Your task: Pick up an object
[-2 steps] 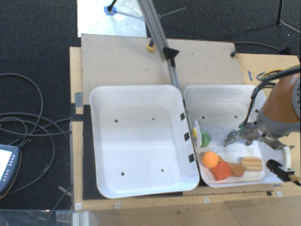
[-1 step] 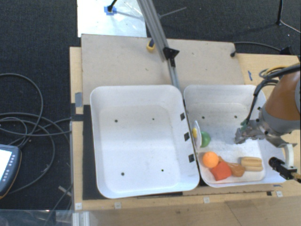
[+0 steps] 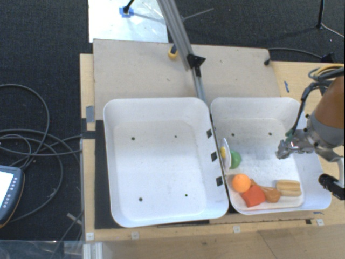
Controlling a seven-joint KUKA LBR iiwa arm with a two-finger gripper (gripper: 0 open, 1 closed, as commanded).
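Approach step, by the look of it: nothing lifted yet. Seen from above at a slant: two shallow white bins side by side on a bench. Left bin [image 3: 156, 161] bare of objects. Right bin [image 3: 259, 123] holding a small cluster of toy food along its near edge, toward 6 o'clock of the bin.

Gripper [image 3: 284, 151] reaching in from 3 o'clock, poised over the right half of the right bin, above bare floor. Cannot tell whether open or closed; too small and blurred. Nothing visible in its grasp.

Nearest candidate: a tan bread roll [image 3: 288, 187], lying flat at roughly 6 o'clock from the gripper, near but apart. Beyond it, toward 7 to 8 o'clock: a red block [image 3: 253, 197], an orange ball [image 3: 241, 183] touching or just beside the block, and a green ball [image 3: 235, 158] against the bin's left wall at about 9 o'clock.

Likely next: shift toward 6 o'clock, centre over the roll, then descend and close. Risk of crowding from the neighbouring pieces.
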